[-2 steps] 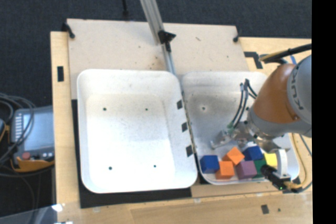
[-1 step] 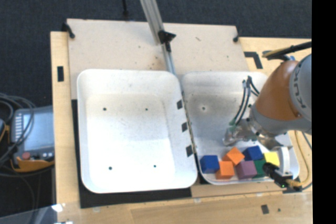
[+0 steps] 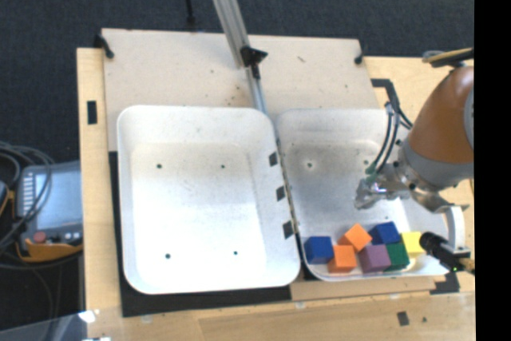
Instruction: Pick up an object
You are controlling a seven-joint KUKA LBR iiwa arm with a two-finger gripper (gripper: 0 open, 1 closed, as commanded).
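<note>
Several small blocks lie bunched in the near corner of the right bin (image 3: 327,141): a blue block (image 3: 318,248), an orange block (image 3: 358,236) with a second orange block (image 3: 344,256) in front of it, a purple block (image 3: 373,258), a green block (image 3: 398,255), a dark blue block (image 3: 386,233) and a yellow block (image 3: 413,242). My gripper (image 3: 369,194) hangs over the right side of that bin, just above and behind the blocks. Nothing shows between its fingertips.
The left bin (image 3: 200,196) sits beside the right one, their rims meeting at the middle. A slanted aluminium pole (image 3: 227,4) rises from the back of the bench. A grey control box (image 3: 48,204) with cables sits off the bench at the left.
</note>
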